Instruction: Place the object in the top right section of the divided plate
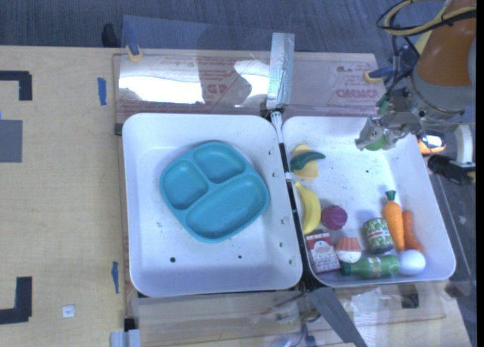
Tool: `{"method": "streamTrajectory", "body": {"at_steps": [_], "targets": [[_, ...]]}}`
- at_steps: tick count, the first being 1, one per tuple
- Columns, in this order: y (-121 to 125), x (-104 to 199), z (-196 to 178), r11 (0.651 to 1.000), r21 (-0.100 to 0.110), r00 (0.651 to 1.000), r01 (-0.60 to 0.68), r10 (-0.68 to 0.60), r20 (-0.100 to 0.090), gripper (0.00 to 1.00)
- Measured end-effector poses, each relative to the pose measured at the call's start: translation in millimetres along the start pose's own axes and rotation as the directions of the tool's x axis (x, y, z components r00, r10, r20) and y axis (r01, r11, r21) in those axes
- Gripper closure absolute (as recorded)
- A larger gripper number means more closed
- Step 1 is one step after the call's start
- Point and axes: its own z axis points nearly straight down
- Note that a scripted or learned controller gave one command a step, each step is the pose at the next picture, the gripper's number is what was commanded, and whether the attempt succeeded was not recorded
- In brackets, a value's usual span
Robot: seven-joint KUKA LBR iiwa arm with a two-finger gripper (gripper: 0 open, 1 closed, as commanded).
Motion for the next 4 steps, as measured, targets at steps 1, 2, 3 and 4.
{"method": "streamTrajectory", "body": {"at_steps": [1,2,3,4], "targets": [[2.8,64.6,1.7,0.991,0.000,0.991,0.131,-0.131,-0.004,1.00],[4.4,25.4,60.8,0.998,0.005,0.998,-0.069,0.069,-0.003,1.00],[-51.6,13.9,67.1,0.998,0.002,0.998,0.068,-0.068,-0.003,1.00],[-28.2,97.4,13.2,0.916,-0.007,0.916,0.401,-0.401,0.001,1.00]]}}
